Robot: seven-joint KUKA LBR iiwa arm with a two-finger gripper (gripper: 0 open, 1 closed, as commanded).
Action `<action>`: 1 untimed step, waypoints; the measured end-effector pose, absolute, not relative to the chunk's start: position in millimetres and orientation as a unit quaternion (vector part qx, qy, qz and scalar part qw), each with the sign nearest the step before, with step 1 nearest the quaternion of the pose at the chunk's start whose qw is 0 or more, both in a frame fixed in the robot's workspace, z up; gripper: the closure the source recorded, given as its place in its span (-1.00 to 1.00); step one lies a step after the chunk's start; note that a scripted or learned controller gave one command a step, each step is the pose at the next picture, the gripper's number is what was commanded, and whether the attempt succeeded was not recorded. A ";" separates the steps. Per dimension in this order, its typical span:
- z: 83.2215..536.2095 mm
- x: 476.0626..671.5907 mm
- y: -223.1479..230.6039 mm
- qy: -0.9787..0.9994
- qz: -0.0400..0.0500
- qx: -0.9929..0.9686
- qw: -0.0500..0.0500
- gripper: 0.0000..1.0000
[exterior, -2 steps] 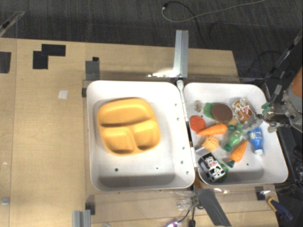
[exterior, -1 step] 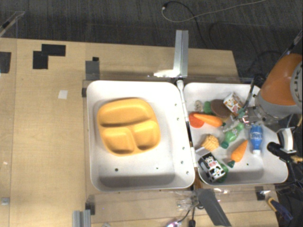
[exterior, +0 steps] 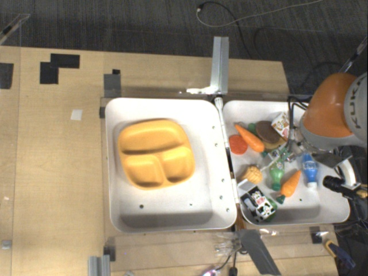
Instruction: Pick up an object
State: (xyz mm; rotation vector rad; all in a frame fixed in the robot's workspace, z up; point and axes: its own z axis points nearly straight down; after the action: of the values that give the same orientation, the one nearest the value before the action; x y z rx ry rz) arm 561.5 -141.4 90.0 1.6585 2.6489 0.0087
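Several toys (exterior: 270,165) crowd the jaws (exterior: 283,154); their spread is unclear.

Two white bins (exterior: 115,171) sit on a pale tan wooden worktop (exterior: 52,171) marked with black patches. The left bin carries a yellow-orange tray (exterior: 155,152). In the right bin: two orange carrots (exterior: 249,137), a red round piece (exterior: 238,145), a brown piece (exterior: 266,131), yellow corn (exterior: 251,174), a green item (exterior: 276,177), a blue bottle (exterior: 310,171), and a black-and-white patterned pack (exterior: 259,203). The arm (exterior: 333,111) is grey with an orange band.

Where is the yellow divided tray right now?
The yellow divided tray lies in the left white bin, toward its upper-left part, apart from the toys in the right bin.
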 end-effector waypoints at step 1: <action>98.7 562.1 -139.0 0.848 0.004 0.530 0.006 1.00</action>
State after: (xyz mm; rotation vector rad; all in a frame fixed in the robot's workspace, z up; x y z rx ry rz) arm 562.1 -139.0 98.7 1.6583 2.6542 0.0135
